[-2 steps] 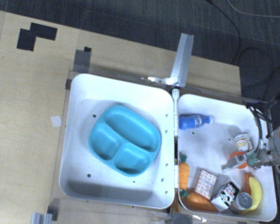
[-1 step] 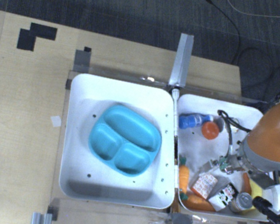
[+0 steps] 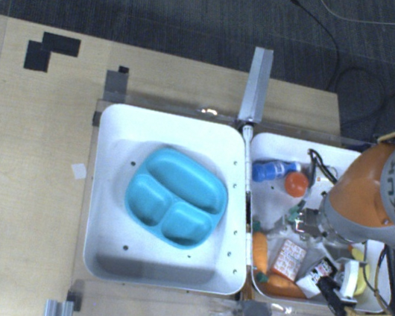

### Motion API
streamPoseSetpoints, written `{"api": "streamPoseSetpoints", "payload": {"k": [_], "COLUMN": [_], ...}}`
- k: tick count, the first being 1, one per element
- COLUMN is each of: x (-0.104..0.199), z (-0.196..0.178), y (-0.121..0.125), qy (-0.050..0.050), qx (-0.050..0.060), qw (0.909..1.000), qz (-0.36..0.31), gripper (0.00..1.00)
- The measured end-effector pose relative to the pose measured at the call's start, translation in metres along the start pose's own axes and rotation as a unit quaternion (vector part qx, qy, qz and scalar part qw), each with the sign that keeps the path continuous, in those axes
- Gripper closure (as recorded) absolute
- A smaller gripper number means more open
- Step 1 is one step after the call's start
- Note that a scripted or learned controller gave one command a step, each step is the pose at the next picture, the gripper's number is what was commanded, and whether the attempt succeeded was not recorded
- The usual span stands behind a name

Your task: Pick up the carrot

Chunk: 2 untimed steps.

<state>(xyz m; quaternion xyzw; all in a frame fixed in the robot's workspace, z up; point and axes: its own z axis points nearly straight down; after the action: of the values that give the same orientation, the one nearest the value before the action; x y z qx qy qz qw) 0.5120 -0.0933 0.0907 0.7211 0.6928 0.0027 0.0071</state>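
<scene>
The carrot [image 3: 260, 252] is an orange, elongated piece lying along the left wall of the right bin [image 3: 349, 155], near its front corner. My gripper [image 3: 300, 221] hangs over the middle of that bin, below the arm's orange band, a little up and to the right of the carrot and apart from it. The wrist hides much of the gripper. Nothing is visibly held.
The right bin also holds a blue bottle [image 3: 274, 171], a red-orange ball [image 3: 296, 184], a printed packet [image 3: 288, 259], a second orange item [image 3: 284, 286] at the front wall and a yellow object [image 3: 362, 279]. The left bin [image 3: 107, 175] holds a blue divided tray [image 3: 175, 196].
</scene>
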Motion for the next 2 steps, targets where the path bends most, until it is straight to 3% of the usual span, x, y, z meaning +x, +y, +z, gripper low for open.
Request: {"api": "streamPoseSetpoints", "payload": {"k": [1,2], "x": [-0.003,-0.045], "z": [-0.007,-0.084], "y": [0.033,-0.021], "qy": [0.002,0.003], "qx": [0.005,0.004], "qw": [0.9959,0.9996], "qz": [0.090,-0.026], "gripper": [0.00,0.00]}}
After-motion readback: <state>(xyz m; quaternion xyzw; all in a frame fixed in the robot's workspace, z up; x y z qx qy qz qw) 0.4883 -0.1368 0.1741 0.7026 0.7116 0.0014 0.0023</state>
